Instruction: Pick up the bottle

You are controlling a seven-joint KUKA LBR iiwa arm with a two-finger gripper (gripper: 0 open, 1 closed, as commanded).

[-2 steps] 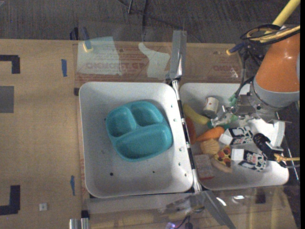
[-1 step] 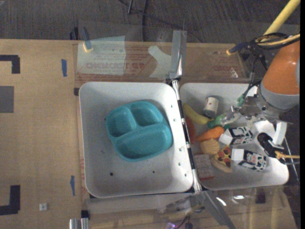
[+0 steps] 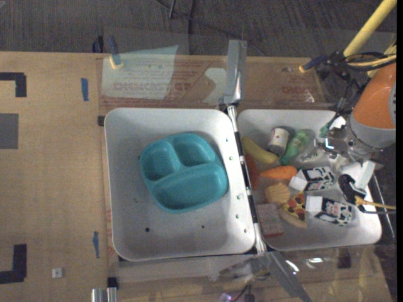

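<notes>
— Where's our small green translucent plastic bottle point(image 3: 296, 145)?

— Lying in the right white bin point(image 3: 371, 231), upper part, beside a grey can point(image 3: 277, 139) and yellow banana point(image 3: 259, 151).

— Lifted yet?

— No. The gripper point(image 3: 343, 150) hovers just right of it; we cannot tell how wide it stands. The grasp remains.

Table point(image 3: 50, 187): light wood surface w/ black corner marks point(image 3: 14, 83) at left edge and blue tape strips point(image 3: 84, 89). Dark grey floor point(image 3: 75, 11) beyond the far edge, black cables point(image 3: 176, 5) lying on it. Lighting even, diffuse.
</notes>
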